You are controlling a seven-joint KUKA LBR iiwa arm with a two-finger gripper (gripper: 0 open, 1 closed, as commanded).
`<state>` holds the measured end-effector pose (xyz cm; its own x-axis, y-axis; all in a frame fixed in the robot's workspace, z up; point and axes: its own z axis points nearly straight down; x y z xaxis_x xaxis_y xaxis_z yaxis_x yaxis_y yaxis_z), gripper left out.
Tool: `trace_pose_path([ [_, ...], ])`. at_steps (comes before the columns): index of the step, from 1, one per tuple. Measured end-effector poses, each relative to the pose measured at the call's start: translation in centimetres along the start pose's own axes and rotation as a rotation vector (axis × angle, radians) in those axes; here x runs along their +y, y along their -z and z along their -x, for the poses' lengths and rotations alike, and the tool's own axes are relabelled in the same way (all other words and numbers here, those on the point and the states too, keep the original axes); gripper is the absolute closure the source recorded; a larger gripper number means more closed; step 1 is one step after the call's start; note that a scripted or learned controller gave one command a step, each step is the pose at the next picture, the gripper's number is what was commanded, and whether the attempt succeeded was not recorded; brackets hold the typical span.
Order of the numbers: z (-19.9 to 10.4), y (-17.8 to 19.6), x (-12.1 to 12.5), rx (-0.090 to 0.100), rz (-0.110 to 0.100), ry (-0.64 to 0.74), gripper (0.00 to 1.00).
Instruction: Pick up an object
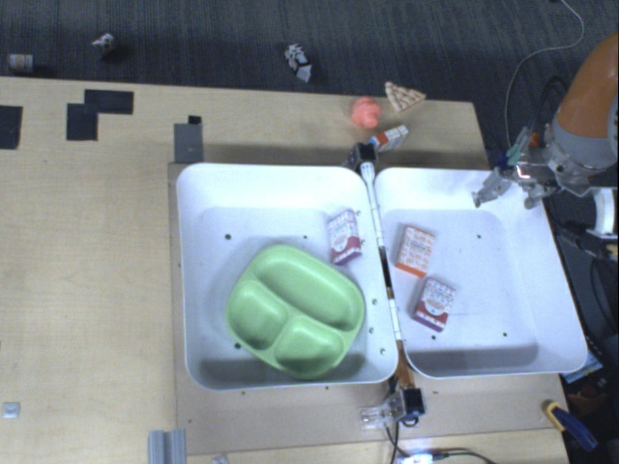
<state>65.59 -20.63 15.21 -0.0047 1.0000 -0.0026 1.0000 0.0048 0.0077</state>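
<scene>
you'll see the gripper (508, 188) hanging over the upper right corner of the right bin (542, 356), its two fingers spread apart with nothing between them. below and to the left of it, on that bin's floor, lies an orange-and-white packet (416, 250), and just below that packet sits a dark red box (434, 304), the two close but not touching. across the divider from the packet, in the left bin (198, 259), another dark red box (344, 236) leans near the divider, with a green divided plate (295, 309) just below and left of it. beyond the right bin's upper left corner, a pink ball (366, 112) rests on the bench (87, 288).
</scene>
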Motion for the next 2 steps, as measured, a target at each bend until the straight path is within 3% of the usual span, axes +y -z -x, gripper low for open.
trace_pose_path([
  [1, -1.9, -6.7, 1.3, 0.002, -0.004, 0.001, 0.0],
  [2, -1.9, -5.4, 1.5, 0.0, 0.002, 0.004, 1.0],
])
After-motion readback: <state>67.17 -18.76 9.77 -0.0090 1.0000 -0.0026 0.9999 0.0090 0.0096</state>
